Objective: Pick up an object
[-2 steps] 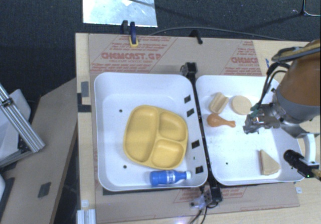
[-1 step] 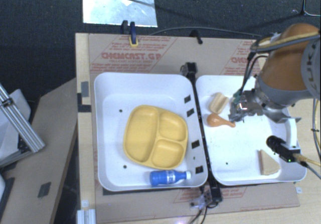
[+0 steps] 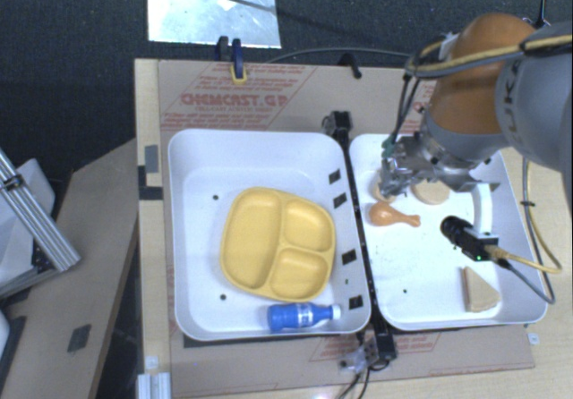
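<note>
Camera view shows you the blue bottle (image 3: 302,316) nearest, then the yellow tray (image 3: 277,242). Farther, the gripper (image 3: 394,181) hovers just above the drumstick (image 3: 392,216) in the right bin (image 3: 421,317); finger state can't be told, so centre over its thick end before descending.

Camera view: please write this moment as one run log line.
hand: above chicken leg, right bin | grasp: none seen | left bin: yellow plate, blue bottle

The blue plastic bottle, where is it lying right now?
The blue plastic bottle lies on its side in the left white bin, along the bin's near edge, just below the yellow divided plate.
</note>
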`<state>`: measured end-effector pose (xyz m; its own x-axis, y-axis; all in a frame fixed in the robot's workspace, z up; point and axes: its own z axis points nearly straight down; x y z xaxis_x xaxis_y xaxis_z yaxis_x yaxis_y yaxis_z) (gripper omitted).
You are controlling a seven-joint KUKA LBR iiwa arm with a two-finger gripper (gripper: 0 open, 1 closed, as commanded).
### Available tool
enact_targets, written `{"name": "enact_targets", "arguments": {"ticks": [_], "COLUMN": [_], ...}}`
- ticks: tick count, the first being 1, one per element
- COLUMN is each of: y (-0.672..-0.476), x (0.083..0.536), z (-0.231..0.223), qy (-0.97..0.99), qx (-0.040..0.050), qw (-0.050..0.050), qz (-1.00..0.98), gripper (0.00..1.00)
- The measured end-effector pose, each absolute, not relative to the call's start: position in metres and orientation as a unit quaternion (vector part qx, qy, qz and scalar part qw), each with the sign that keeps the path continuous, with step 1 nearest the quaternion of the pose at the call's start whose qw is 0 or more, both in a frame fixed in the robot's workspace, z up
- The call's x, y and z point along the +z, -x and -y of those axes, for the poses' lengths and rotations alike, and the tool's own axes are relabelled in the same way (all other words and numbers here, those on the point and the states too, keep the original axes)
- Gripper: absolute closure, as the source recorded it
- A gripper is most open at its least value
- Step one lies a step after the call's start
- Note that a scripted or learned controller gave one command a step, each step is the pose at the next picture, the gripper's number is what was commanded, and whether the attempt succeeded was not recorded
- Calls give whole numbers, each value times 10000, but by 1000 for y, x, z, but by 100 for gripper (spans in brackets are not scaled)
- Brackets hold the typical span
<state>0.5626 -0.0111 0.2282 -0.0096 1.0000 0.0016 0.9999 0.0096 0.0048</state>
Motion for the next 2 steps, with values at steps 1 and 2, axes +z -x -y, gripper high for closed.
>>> {"name": "enact_targets", "arguments": {"ticks": [1, 2], "y": [-586, -610], "x": [222, 233], "z": [-47, -100], "qy": [-7033, -7038], "qx": [21, 24], "qw": [7, 9], "qz": [-7109, -7104], "gripper": [100, 100]}}
